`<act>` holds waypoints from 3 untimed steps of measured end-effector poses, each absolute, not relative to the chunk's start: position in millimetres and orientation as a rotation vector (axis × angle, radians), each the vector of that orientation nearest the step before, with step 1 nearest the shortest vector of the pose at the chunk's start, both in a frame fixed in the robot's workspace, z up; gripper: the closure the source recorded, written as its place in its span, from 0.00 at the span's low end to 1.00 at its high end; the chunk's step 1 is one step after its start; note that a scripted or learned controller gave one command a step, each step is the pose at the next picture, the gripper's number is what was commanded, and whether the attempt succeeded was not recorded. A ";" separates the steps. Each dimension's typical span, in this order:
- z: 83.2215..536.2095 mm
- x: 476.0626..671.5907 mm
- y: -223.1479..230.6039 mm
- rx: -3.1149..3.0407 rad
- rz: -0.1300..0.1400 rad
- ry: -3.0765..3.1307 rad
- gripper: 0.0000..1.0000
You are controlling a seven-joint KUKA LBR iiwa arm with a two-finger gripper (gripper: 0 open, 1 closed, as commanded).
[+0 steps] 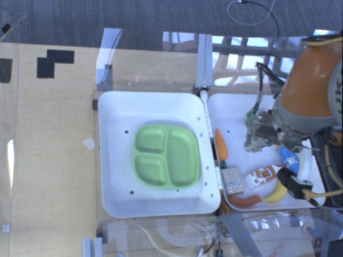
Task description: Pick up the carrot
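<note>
**Carrot at the left wall of the right bin, gripper hanging to its right**

2 shallow white bins are seen side by side on the bench. The left bin [115, 143] carries 1 green divided plate [166, 156] with 3 compartments, set near its middle.

The carrot [221, 145] is found in the right bin [236, 108], lying along that bin's left wall, about midway down, with its narrow tip turned toward the far edge. It lies apart from everything else in the bin.

Toward the near edge of the right bin, several other things are gathered. A small checkered packet [232, 179] is placed just below the carrot, near the left wall. A red sausage-shaped item [244, 200] lies against the near edge, and a yellow banana [276, 194] is seen to its right. A white and orange carton [261, 176] lies between the packet and the banana. A blue and white item [289, 159] is seen further right, close to the arm.

The gripper [258, 138] hangs over the middle of the right bin, to the right of the carrot and clear of it. Nothing is seen between its fingers; how far they are parted cannot be told, as the dark metal parts blur together. The orange band [311, 79] of the arm is seen above the bin's far right corner.
</note>
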State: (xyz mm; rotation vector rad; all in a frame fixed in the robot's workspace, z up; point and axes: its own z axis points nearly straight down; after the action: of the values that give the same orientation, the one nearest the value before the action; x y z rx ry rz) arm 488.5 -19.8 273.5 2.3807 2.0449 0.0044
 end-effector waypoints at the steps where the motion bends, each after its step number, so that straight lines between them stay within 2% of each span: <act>1: 242.8 488.3 -150.5 2.265 0.002 2.172 1.00; 2: 212.0 488.8 -94.6 1.988 0.004 2.427 1.00; 3: 213.1 488.2 -33.4 2.056 0.003 2.373 1.00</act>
State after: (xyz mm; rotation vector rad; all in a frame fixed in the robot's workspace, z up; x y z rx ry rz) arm 488.2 -33.4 213.1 2.0557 2.3732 0.0031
